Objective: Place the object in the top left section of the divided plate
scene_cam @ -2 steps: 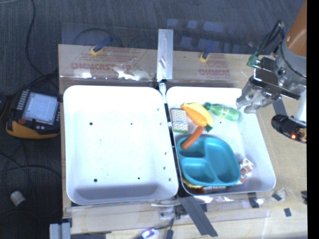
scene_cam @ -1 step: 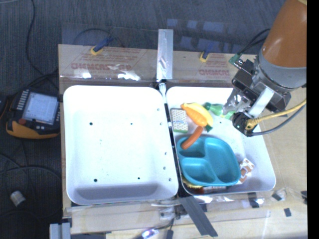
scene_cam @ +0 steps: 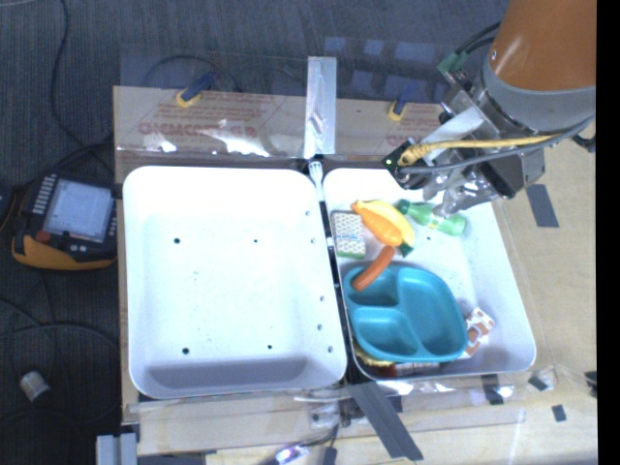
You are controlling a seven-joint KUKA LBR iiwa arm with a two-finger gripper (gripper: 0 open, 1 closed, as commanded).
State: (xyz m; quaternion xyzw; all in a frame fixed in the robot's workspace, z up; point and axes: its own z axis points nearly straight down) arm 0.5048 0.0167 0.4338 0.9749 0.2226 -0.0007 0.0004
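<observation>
Grey arm [scene_cam: 538, 56] reaches from right | claw [scene_cam: 453, 200] over green object [scene_cam: 438, 219] (grip state unclear)

arm [scene_cam: 542, 46]: enters from right (orange band uppermost) | pincer [scene_cam: 453, 200]: pointing down

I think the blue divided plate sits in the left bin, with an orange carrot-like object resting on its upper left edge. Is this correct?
Not quite. The camera view shows the blue divided plate in the right bin, not the left bin. The rest holds: the orange carrot-like object rests on the plate's upper left edge.
</observation>
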